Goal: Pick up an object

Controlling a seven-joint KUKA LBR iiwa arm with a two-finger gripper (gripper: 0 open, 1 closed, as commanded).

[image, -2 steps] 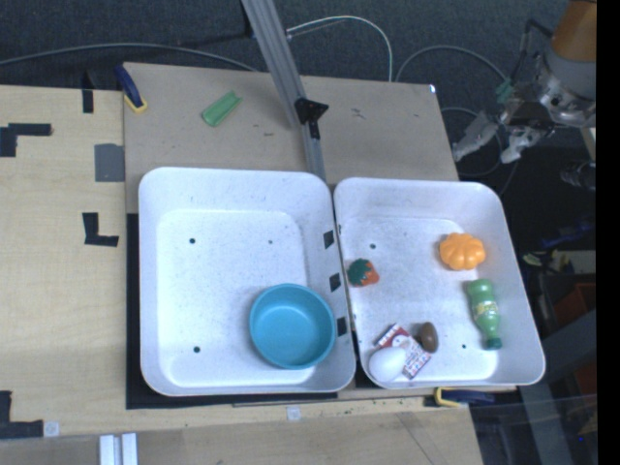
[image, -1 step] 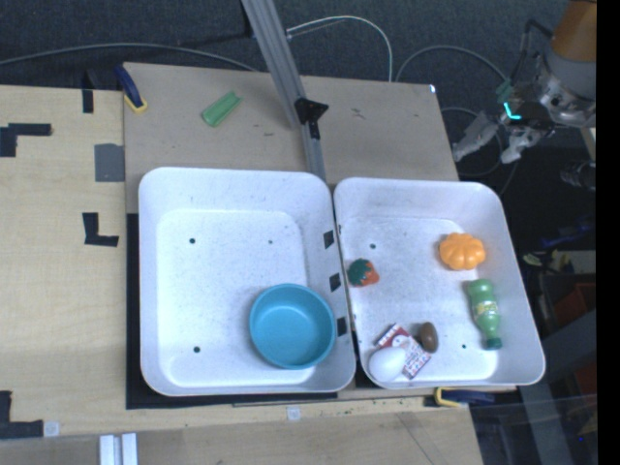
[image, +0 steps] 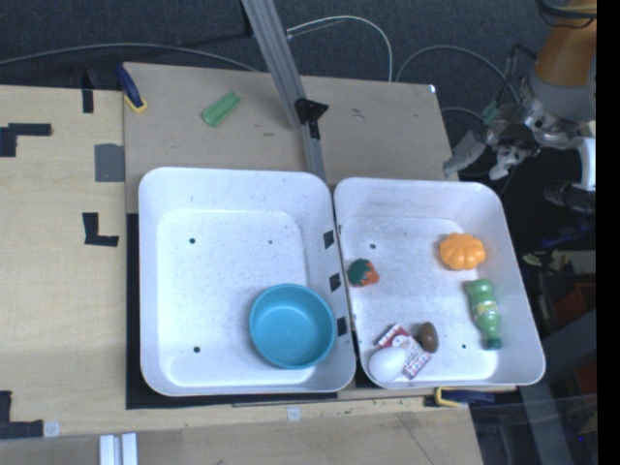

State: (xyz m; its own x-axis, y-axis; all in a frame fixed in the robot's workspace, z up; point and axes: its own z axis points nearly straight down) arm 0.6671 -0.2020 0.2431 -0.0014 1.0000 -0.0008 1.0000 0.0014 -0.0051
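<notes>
- The grey arm with its orange band (image: 567,51) stands at the upper right of the camera view, outside both bins, over the dark floor past the bench's far right corner.
- Its two-finger gripper (image: 484,155) hangs at the arm's lower left, above and just beyond the far right corner of the right shallow white bin (image: 504,216); nothing sits between its fingers, and whether they are spread or closed I cannot tell.
- Nearest below the gripper lies an orange pumpkin-shaped toy (image: 461,250), in the right bin's far right part, well apart from the tool.
- Farther below it, by the bin's right wall, lies a green plastic bottle (image: 483,312) on its side.
- Down and to the left of the gripper, near the bin's left wall, sits a small red-and-green round toy (image: 362,273).
- At the bin's near edge, farthest from the tool, a white egg-shaped object (image: 387,363), a red-and-white patterned packet (image: 411,355) and a small brown oval piece (image: 427,336) cluster close together.
- Far to the tool's lower left, a blue round plastic bowl (image: 292,325) stands upright in the left shallow white bin (image: 194,201), at its near right corner.
- Left of the gripper, on the bare bench beyond the bins, lies a small green flat block (image: 221,108).
</notes>
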